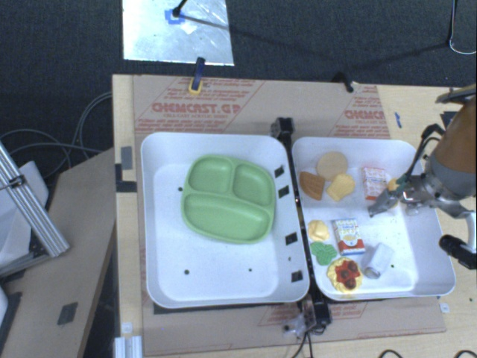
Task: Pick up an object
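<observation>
The right bin (428, 274) holds several toy food items. A tan round piece (332, 162), a brown wedge (311, 186) and a yellow block (342, 187) lie at its back left. A red and white packet (374, 180) lies beside them. Nearer the front are a small yellow piece (318, 230), a small printed carton (347, 237), a green piece (323, 253), a red and yellow disc (346, 273) and a pale cylinder (378, 259). My gripper (381, 202) hangs low over the bin's middle right, just below the packet and above the carton, with nothing seen in it.
The left bin (160, 274) holds a green divided plate (229, 198). Black clips line the ridge between the bins (292, 222). The grey arm (455, 170) enters over the right bin's right wall. A metal sheet (177, 22) lies beyond the bench.
</observation>
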Controlling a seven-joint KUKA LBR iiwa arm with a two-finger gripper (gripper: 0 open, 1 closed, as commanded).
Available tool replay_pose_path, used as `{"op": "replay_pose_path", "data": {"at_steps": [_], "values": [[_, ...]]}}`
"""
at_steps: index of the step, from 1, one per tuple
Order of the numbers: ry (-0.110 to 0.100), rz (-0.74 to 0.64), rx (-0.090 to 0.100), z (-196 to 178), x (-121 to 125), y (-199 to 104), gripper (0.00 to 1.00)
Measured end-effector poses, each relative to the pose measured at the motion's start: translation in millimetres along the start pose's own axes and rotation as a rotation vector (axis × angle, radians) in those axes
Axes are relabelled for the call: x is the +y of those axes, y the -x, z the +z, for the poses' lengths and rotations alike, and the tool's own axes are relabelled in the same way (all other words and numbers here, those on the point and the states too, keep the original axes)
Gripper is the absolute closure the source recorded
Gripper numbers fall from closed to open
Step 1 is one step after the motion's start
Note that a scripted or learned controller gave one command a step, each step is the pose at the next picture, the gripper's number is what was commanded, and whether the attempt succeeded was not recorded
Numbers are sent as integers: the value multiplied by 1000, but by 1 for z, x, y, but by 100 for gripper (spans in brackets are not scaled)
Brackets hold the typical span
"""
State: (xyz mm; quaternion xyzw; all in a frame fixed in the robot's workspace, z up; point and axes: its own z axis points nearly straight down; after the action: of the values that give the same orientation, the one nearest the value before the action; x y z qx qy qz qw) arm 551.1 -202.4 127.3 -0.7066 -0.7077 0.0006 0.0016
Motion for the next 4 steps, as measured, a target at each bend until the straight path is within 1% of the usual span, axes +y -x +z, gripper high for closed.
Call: {"op": "replay_pose_path", "data": {"at_steps": [1, 2, 3, 4], "values": [[1, 1, 0, 45, 0, -1, 0], [8, 0, -3, 32, 2, 0, 100], [8, 0, -3, -16, -5, -2, 100], [11, -3, -4, -76, -5, -10, 100]]}}
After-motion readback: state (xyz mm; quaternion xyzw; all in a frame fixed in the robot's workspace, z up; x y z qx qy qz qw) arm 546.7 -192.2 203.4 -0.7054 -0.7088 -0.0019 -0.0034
